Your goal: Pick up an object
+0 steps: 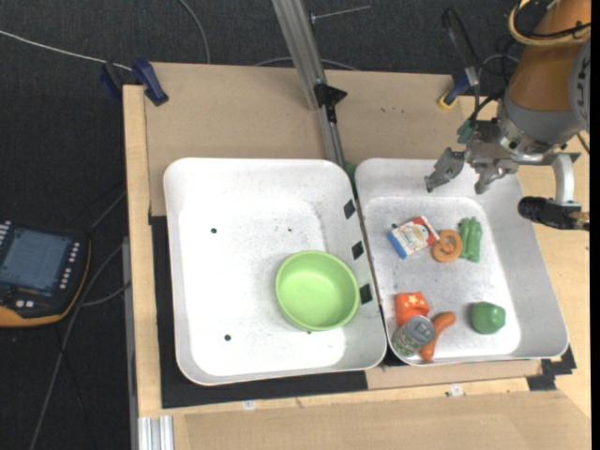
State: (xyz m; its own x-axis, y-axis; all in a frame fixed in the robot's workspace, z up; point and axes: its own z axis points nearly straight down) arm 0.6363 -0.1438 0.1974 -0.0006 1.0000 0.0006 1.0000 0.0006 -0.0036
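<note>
Grey claw [466, 178] spread, seemingly above right bin's [539, 279] far edge.

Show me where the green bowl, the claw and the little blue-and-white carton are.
green bowl [318, 291]: camera view, on the bowl's inner bottom.
claw [465, 178]: camera view, midway between its two fingertips.
blue-and-white carton [411, 237]: camera view, on the carton's upper face.

From my remote seat I see the arm [553, 54] as a rounded orange section above a grey wrist, with thin black cables alongside and a gripper [469, 174] of two dark grey metal fingers.
</note>
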